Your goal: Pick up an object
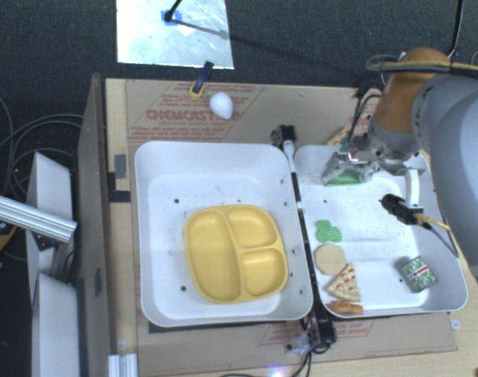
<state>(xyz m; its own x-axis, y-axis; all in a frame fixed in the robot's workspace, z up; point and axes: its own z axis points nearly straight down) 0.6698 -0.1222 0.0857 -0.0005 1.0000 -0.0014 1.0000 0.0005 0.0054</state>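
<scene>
Gripper down in the right bin's far corner

The gripper (350, 166) hovers over a green object (344, 178) near the back wall of the right bin (443, 301); jaw state, cannot tell. Risk, as I judge it: the wall crowds the fingers, and the piece skids away ungrasped

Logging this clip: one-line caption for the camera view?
KUKA arm's hand over a green object in the right bin; yellow divided tray in the left.
</scene>
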